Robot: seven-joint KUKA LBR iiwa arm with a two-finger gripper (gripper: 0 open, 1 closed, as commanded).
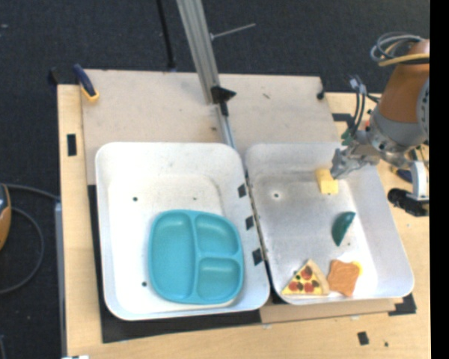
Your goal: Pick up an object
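Two shallow white plastic bins (120, 178) sit on a pale tan wooden bench (150, 103). A turquoise divided plate (196, 256) contrasts with them. Elsewhere are a small pale yellow block (327, 182), a dark teal curved piece (343, 226), an orange toast-shaped slab (343, 277), and a yellow pizza wedge dotted red (306, 281).

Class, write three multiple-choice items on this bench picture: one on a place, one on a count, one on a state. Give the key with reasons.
1. Where does the blue tray lie?
A. left bin
B. right bin
C. bare bench

2. How many small things lie in the right bin?
A. two
B. four
C. six

3. How does the pincer stand to the yellow block?
A. far off, over the left bin
B. close above it, at the block's upper right
C. at the pizza slice

Key: 1 A, the tray fills the left bin's floor. 2 B, yellow block, green piece, pizza slice, orange piece. 3 B, its tips sit beside the block.
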